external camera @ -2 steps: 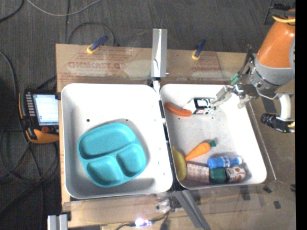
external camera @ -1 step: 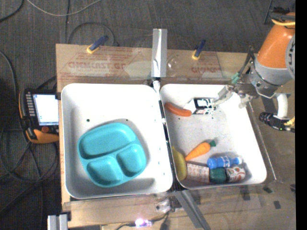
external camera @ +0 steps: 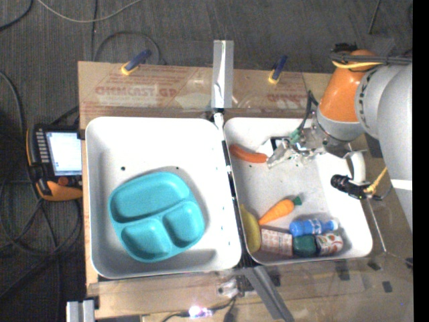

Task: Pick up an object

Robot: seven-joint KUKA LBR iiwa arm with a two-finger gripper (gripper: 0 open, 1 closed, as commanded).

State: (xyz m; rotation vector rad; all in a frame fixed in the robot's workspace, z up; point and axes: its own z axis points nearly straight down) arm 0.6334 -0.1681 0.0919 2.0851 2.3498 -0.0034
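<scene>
My gripper hangs over the back part of the right bin, reaching in from the right below the orange wrist band. Just left of it an orange-red pepper-like piece lies against the bin's back left wall, close to the gripper tip but apart from it. Nearer the front lie a toy carrot, a yellow banana, a blue bottle, a dark green item, a flat brown packet and a small red-and-white can. I see nothing held in the gripper.
The left bin holds a teal divided plate. A raised divider separates the two bins. A black cable fitting hangs off the arm over the right bin's right side. A handheld pendant sits left of the bench.
</scene>
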